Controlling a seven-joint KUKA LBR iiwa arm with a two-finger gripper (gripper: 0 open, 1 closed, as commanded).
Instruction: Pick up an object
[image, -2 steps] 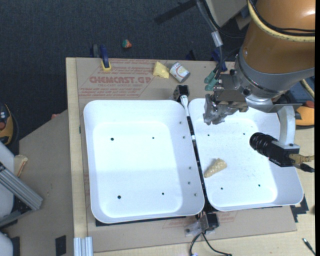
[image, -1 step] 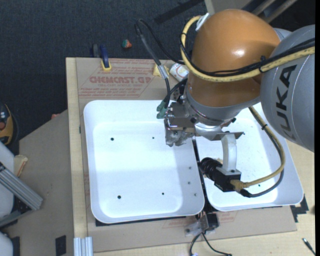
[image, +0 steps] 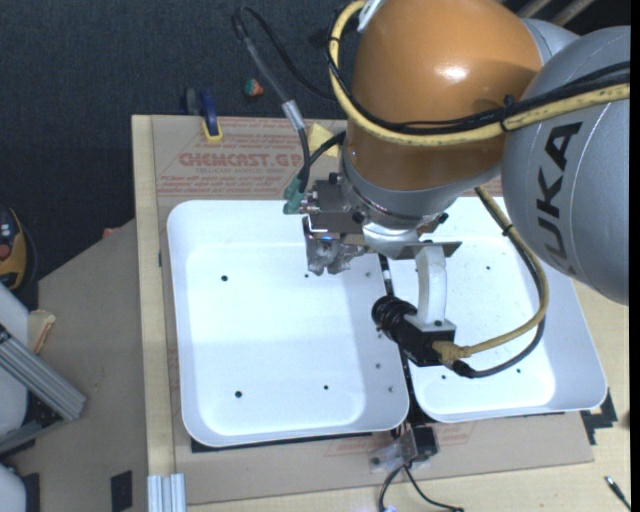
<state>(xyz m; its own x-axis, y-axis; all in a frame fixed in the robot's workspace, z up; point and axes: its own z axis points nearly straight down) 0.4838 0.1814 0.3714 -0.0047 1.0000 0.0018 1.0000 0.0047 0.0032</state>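
The end effector (image: 328, 256) hangs low over the far right corner of the left bin (image: 180, 300), just inside that bin's right wall. It shows as a small block of grey metal under the wrist, and the wide orange band of the arm (image: 440, 90) covers much of it from above. Whether it is released or clenched cannot be told from this slant, and nothing can be made out in its grasp.

Where the thing to be picked up lies relative to it cannot be told. Its long axis and heading cannot be told either. The visible floor of the left bin shows plain white with a few small dark dots.

The right bin (image: 520, 360) sits touching the left bin's right side. A black plug (image: 410, 335) and a yellowish hose (image: 510, 335) hang over the seam between them. Beyond the left bin's far edge, a blue clamp (image: 210, 115) grips the desk (image: 100, 300).
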